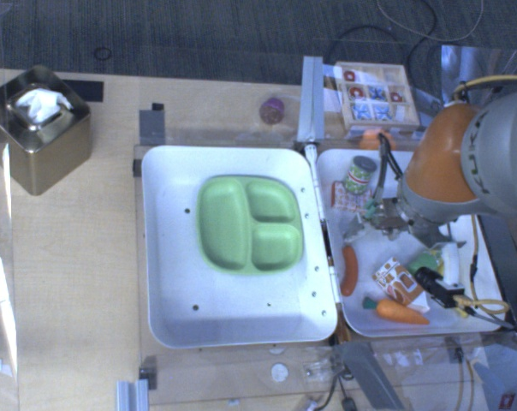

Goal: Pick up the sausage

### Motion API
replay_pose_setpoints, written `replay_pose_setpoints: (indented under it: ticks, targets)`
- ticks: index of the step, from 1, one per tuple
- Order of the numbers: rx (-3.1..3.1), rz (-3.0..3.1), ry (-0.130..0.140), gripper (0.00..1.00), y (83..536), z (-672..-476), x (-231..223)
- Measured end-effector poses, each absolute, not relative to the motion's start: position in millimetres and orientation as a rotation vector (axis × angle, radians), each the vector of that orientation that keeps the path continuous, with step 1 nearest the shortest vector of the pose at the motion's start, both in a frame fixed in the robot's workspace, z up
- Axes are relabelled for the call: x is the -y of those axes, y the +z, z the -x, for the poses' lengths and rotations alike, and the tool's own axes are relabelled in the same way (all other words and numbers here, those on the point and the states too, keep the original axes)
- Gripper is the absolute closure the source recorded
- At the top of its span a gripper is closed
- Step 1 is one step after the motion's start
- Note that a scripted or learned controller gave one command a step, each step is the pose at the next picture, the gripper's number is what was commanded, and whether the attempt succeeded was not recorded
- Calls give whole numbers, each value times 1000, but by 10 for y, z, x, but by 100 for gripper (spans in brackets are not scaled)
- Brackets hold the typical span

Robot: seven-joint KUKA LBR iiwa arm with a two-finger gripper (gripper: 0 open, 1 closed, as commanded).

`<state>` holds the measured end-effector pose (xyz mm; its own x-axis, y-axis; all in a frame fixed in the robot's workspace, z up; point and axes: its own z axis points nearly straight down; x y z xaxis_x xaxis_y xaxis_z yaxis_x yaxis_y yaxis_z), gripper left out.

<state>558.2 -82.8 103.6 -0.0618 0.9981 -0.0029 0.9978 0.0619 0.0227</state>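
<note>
Lying lengthwise along the right bin's left wall, smooth reddish sausage, gripper above the bin's middle, up and right of the sausage, clear of it, grip unreadable, glossy carrot and printed carton nearby, bare floor between.

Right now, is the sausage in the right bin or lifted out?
In the bin. The sausage lies flat on the right bin floor by its left wall, apart from the gripper.
</note>
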Motion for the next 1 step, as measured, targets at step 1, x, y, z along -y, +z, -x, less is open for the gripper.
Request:
replay_pose_setpoints:
  ticks: [1]
  targets:
    - [-2482,-1897,19,0,914,-5207,851]
